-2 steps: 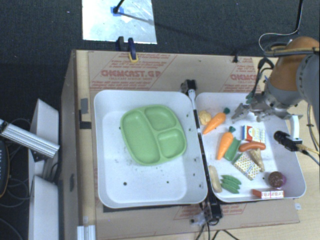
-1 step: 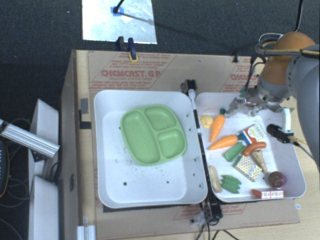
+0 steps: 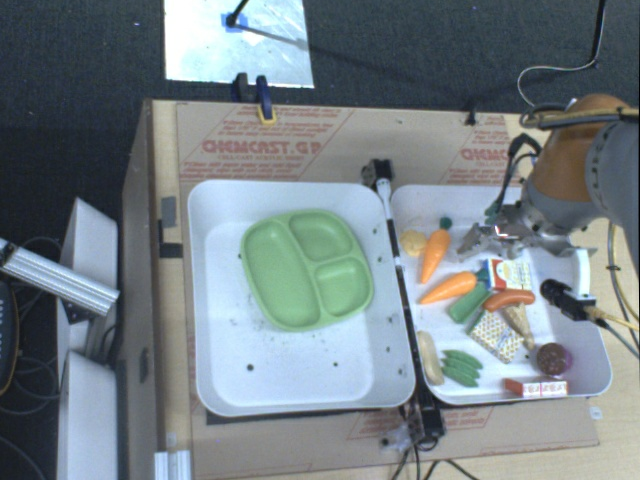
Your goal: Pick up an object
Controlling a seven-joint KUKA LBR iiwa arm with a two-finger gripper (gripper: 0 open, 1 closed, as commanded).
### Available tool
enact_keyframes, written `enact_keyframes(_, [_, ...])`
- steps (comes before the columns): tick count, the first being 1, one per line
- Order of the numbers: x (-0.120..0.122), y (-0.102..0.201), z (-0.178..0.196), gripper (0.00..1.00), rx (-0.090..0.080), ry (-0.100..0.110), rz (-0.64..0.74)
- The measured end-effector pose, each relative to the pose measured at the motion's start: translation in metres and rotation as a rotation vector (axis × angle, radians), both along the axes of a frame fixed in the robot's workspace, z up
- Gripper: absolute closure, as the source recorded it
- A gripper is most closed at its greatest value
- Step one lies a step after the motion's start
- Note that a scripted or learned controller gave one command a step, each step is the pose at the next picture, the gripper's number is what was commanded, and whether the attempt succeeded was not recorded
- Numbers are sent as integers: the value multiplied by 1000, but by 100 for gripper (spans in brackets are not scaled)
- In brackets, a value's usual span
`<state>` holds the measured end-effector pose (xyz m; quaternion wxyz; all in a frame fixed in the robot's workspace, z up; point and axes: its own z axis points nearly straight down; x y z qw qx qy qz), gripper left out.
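- The metal claw hovers at the right white bin's twelve o'clock, poised over toys; its opening I cannot tell (nothing visibly held).
- The orange plastic carrots lie loose at nine o'clock, within reach.

The right bin held the objects in a loose cluster. Two orange carrots lay near its centre-left, one tilted almost upright, the other slanted below it. A green pea pod lay near the front edge, beside a pale, elongated item. A dark round object sat at the front right, just above a red flat packet.
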<state>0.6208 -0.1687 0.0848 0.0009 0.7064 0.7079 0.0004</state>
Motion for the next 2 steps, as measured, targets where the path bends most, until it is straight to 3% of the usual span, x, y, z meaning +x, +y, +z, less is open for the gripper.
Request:
enact_keyframes(1, [32, 22, 0, 0, 0, -2, 2])
enact_keyframes(2, [-8, -1, 0, 0, -1, 0, -1])
